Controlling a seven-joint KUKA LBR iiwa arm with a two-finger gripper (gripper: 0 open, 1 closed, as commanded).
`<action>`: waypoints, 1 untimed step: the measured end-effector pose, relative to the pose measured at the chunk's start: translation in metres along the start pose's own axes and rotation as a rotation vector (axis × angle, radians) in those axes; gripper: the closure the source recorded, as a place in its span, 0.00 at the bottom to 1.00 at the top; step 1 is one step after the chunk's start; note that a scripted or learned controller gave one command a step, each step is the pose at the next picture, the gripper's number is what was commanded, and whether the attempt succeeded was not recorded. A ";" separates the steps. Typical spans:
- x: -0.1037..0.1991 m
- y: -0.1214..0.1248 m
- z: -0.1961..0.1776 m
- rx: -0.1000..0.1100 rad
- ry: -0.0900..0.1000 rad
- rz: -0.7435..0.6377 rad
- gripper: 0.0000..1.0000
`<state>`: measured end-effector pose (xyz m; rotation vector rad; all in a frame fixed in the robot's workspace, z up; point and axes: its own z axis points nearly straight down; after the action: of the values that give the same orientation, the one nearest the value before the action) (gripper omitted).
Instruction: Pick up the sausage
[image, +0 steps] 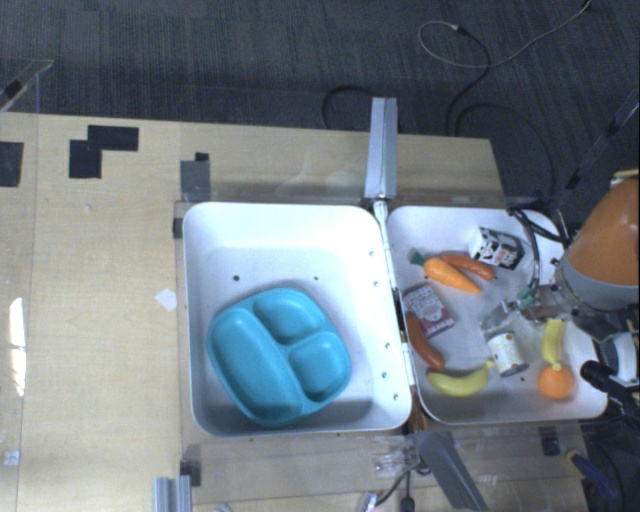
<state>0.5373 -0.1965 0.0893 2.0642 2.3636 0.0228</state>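
Note:
The sausage (423, 343) is a reddish-brown link lying along the left wall of the right bin (560, 412), just below a maroon packet (428, 306) and above a yellow banana (460, 381). My gripper (520, 302) hangs low over the middle-right of that bin, below the arm's orange band (612, 238). It is well to the right of the sausage, with bare bin floor between them. Nothing shows in the gripper.
The right bin also holds a carrot (450, 275), a black-and-white box (498, 248), a small white can (506, 353), a second banana (553, 339) and an orange (556, 381). A blue divided plate (278, 353) lies in the left bin (215, 232).

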 end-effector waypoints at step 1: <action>-0.011 0.015 -0.015 0.007 -0.009 0.003 0.00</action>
<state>0.5534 -0.2051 0.1041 2.0666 2.3586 0.0053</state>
